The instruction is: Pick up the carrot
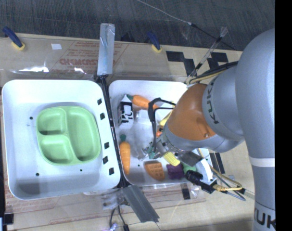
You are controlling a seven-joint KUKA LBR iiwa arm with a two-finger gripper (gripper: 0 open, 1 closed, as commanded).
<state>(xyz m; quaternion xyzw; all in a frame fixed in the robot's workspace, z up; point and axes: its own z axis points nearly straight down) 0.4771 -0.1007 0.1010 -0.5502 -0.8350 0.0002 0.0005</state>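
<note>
Orange tapered carrot (125, 157) (smooth, glossy) in white bin (136, 88).

There's one orange carrot (140, 101) with a green stub lying flat near the far wall of the right bin (118, 91), and a second carrot (125, 157) stretched along its left wall.

The arm (218, 114) reaches into the right bin (118, 90), its orange band covering the bin's middle. One carrot (124, 158) lies along the bin's 9 o'clock wall, another (141, 101) near 12 o'clock. The gripper (155, 150) is low, seemingly beside small toy foods (166, 167). A green divided plate (68, 134) sits in the left bin (11, 100).
</note>
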